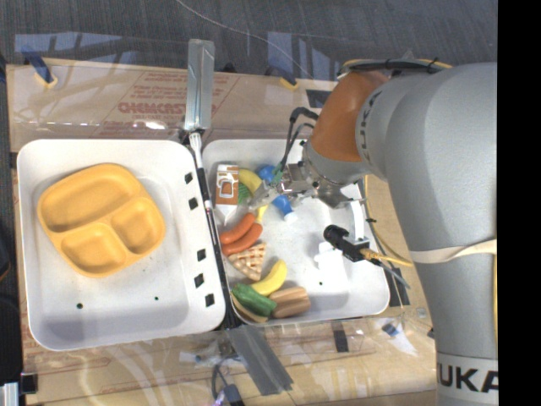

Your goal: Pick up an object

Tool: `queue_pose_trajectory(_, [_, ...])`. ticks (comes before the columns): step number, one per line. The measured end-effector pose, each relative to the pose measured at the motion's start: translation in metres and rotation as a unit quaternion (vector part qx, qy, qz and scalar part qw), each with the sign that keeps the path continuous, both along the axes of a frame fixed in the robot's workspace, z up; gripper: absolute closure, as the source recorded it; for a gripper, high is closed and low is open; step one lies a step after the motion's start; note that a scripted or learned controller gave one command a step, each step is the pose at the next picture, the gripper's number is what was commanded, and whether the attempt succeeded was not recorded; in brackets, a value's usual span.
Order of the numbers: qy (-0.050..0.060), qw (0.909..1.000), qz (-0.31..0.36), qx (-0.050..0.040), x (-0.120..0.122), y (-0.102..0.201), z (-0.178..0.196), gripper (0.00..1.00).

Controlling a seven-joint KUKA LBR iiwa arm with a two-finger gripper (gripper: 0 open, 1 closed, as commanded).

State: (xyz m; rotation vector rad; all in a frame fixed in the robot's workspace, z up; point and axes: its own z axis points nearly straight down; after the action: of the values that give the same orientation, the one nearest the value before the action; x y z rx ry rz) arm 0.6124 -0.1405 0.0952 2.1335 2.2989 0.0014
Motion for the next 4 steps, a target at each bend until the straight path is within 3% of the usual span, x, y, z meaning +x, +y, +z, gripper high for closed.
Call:
queue_pose_trajectory(1, [0.001,0.9874,0.158,0.0003,0.046,-0.010,0.008,0.00])
queue_pose_trajectory(2, [-0.005,0.9870,0.161,-0.0022,0.050,-0.010,0.026,1.00])
queue_pose_trajectory(3, [0.001,0.9940,0.109,0.0004,0.045,0.009,0.063,1.00])
queue_pose_trajectory(4, [0.002,0.9940,0.109,0.0007,0.045,0.009,0.061,0.00])
